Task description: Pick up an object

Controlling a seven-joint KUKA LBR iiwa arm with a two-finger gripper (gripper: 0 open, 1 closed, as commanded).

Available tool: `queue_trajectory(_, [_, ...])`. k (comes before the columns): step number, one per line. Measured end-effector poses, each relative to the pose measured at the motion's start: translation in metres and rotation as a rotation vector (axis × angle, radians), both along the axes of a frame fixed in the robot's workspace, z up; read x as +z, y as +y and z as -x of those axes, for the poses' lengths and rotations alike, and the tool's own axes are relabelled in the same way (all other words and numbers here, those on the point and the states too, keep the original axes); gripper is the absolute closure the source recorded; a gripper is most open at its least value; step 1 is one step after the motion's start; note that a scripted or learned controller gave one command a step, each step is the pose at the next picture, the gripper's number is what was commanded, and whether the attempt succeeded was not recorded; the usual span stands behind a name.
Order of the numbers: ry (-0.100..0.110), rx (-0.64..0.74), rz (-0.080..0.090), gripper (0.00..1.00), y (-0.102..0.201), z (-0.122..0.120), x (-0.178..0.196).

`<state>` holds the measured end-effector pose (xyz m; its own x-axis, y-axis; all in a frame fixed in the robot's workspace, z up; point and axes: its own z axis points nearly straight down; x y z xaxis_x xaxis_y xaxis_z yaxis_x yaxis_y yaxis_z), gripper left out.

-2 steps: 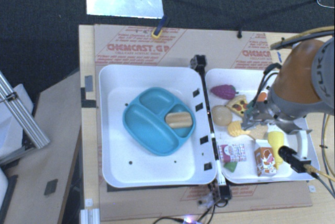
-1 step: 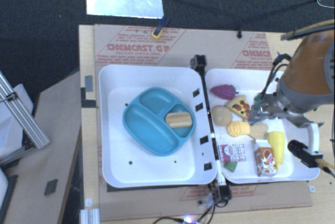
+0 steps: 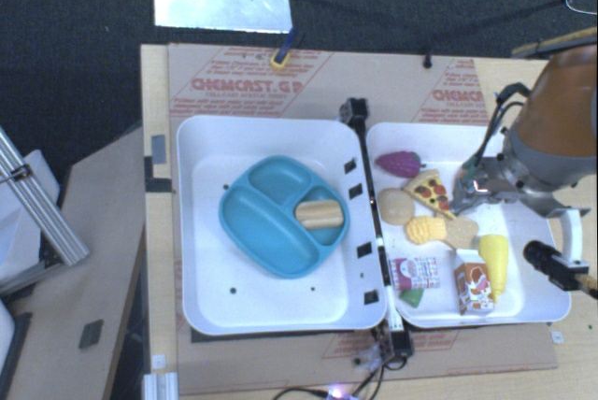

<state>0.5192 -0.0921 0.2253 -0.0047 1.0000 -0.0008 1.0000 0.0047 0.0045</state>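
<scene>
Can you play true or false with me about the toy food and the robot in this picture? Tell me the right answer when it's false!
1. The blue tray sits in the left bin. True.
2. The tan bread roll lies in the right bin. False: it lies on the blue tray.
3. The pizza slice is in the right bin. True.
4. The purple eggplant is on the blue tray. False: it is in the right bin.
5. The gripper is over the left bin. False: it is over the right bin, beside the pizza slice.

looks like a robotics lab, grey robot arm [image 3: 561, 108] over white bins [image 3: 271, 132] on a bench [image 3: 308, 76], dark carpet [image 3: 75, 15], loose cables [image 3: 486, 24]
</scene>
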Motion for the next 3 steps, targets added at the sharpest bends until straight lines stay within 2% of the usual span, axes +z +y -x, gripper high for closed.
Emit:
queue_trajectory(1, [0.004,0.004,-0.002,1.0,0.047,0.012,0.009])
queue_trajectory(2, [0.003,0.0,-0.001,1.0,0.06,0.016,-0.001])
queue_trajectory(3, [0.002,0.001,-0.001,1.0,0.069,0.018,0.009])
